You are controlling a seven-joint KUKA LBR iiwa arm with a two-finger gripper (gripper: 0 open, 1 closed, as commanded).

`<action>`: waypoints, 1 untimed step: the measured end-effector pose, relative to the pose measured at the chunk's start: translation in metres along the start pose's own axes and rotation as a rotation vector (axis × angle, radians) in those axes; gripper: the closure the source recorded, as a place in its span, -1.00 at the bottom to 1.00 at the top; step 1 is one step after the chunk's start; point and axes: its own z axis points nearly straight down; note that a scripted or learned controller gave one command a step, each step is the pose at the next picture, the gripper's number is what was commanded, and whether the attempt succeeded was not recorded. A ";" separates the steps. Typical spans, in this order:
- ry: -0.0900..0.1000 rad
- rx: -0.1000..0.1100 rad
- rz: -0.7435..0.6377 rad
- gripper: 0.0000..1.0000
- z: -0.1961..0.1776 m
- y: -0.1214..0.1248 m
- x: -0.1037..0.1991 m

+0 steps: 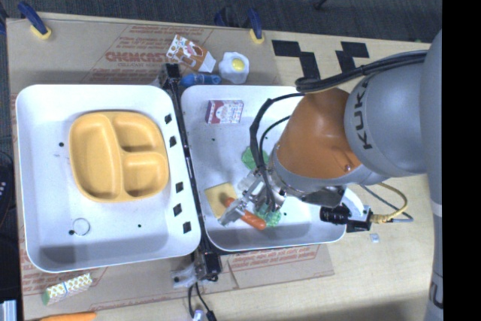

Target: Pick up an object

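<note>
Orange-banded grey arm [353,139] reaches in from the right and hangs over the right-hand shallow white bin [197,154]. Its claw [242,208] is down near the front of that bin, fingers pointing left. Cannot tell from this view whether the fingers are spread or closed; the metal parts blur together with the items under them.

Just below the claw tip: a small orange carrot-shaped toy [252,219], lying roughly flat on the bin floor near the front wall. Whether it sits between the fingers or only beside them cannot be told. Just right of it, a green piece [272,217], partly covered by the wrist. A pale yellow flat block [216,197] lies just left of the claw, touching or nearly so. Another green item [249,158] shows at the edge of the orange band, mostly hidden.

At the back of the same bin: a small maroon-and-white carton [225,112], lying flat, well apart from the claw.

Left-hand white bin [30,162] holds a yellow plastic divided tray [119,155], three compartments, sitting towards the back.

On the cardboard-covered bench [293,263] behind the bins: a white-and-brown printed packet [183,52], a blue object [199,78], and a white round piece with a yellow centre [234,66]. Front left on the bench: a small patterned wrapper [68,287].
</note>
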 end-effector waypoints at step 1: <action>0.000 0.000 0.000 -1.00 0.000 0.000 0.000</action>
